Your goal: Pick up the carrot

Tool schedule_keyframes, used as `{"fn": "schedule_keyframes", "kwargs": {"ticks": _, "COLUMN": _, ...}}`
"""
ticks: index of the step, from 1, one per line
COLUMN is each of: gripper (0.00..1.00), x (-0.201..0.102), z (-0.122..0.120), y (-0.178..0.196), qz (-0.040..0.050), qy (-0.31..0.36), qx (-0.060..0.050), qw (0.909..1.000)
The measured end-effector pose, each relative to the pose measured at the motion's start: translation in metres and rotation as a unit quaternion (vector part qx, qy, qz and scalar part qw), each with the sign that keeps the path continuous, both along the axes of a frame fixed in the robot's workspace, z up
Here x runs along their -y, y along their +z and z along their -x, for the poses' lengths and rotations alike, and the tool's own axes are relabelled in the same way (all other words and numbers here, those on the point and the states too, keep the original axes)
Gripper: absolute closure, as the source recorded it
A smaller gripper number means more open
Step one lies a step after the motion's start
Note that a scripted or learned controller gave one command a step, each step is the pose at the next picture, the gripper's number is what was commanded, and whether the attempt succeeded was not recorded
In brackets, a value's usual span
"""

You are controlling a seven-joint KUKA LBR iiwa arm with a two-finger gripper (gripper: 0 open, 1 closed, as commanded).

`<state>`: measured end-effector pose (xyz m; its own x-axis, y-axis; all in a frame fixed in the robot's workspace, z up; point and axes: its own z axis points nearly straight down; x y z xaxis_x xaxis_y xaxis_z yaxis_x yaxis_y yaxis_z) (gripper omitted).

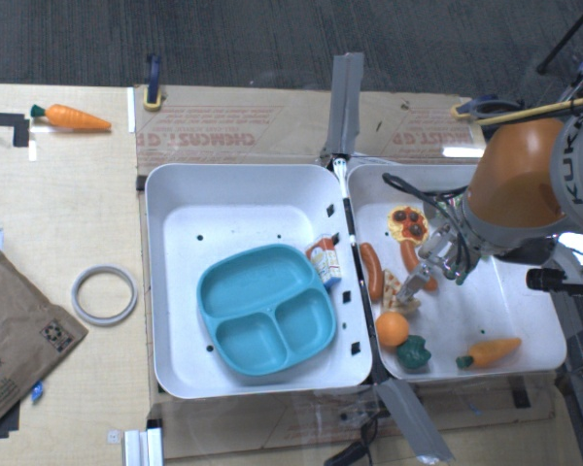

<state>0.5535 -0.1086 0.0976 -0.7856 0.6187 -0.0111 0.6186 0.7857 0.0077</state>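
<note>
Nearest the camera, along the front wall of the right bin [525, 367], lie a dark green pepper-like toy [414, 354], an orange [392, 329] just behind it and touching, and, further right, the carrot [490, 351], lying on its side with its green top pointing left and its orange body angled slightly up toward the right; it rests free on the bin floor, well apart from the gripper. In the left bin [170, 260] a blue three-compartment tray [265, 309] sits tilted toward the front, and a small bottle with a red and white label [325, 260] lies just beside the tray's upper right corner, near the divider. Out on the bench [58, 221] to the left, a grey ring of tape [104, 293] lies near a brown cardboard box [15, 348]. Mid-depth in the right bin, the gripper [420, 282] reaches down to the left from the arm's orange band [520, 178], its tip over a cluster of small food toys beside a sausage [372, 270]; how its jaws stand cannot be told from here. Behind them a small pizza slice [407, 223] lies on the bin floor. Farthest back, on the bench's upper left, a second carrot [71, 117] lies outside both bins.
</note>
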Motion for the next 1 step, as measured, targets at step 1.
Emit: {"fn": "schedule_keyframes", "kwargs": {"ticks": 1, "gripper": 0.0, "x": -0.0215, "z": -0.0334, "y": 0.0945, "qz": 0.0004, "qy": 0.094, "qx": -0.005, "qw": 0.9956}}
